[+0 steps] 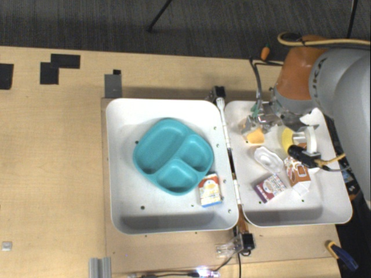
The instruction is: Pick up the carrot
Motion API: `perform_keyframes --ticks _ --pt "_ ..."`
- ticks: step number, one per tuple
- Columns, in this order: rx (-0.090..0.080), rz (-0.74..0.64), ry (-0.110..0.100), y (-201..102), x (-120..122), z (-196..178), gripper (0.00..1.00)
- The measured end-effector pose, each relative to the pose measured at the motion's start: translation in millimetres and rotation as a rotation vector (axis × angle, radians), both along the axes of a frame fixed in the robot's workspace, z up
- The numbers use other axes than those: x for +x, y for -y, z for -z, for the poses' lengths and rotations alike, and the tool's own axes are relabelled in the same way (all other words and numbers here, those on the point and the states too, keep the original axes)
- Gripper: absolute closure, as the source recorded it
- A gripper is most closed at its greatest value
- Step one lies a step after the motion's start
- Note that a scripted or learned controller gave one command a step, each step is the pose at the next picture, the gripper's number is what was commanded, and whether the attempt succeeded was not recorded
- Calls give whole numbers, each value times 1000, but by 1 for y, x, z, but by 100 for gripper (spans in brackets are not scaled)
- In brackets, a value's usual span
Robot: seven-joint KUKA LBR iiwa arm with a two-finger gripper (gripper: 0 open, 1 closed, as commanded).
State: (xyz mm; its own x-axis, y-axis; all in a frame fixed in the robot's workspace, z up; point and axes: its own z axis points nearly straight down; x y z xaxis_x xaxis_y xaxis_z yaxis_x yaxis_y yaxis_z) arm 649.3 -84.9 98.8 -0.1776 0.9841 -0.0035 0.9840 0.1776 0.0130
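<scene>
Gripper [262, 116] hangs just above the carrot [254, 136].

This is a robotics lab. A plywood table [52, 172] carries two shallow white bins [116, 172] bolted side by side, black tape markers [58, 67] sit on its surface, loose cables [232, 253] run along the front edge, and dark carpet [87, 10] lies beyond.

Wooden bench [52, 172], dark carpet floor [87, 10]

Teal divided plate [173, 155] in white left bin [124, 172]. Right bin [330, 210], white, holds an orange carrot [254, 136] and yellow item [287, 137].
</scene>
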Motion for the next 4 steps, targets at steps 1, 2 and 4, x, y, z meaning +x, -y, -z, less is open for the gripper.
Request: perform_keyframes --ticks 1,2,4 --pt "5 39 2 -81 21 -93 100" --pt "7 138 -12 -157 -48 -86 100" --pt "13 180 3 -234 -68 -21 100"
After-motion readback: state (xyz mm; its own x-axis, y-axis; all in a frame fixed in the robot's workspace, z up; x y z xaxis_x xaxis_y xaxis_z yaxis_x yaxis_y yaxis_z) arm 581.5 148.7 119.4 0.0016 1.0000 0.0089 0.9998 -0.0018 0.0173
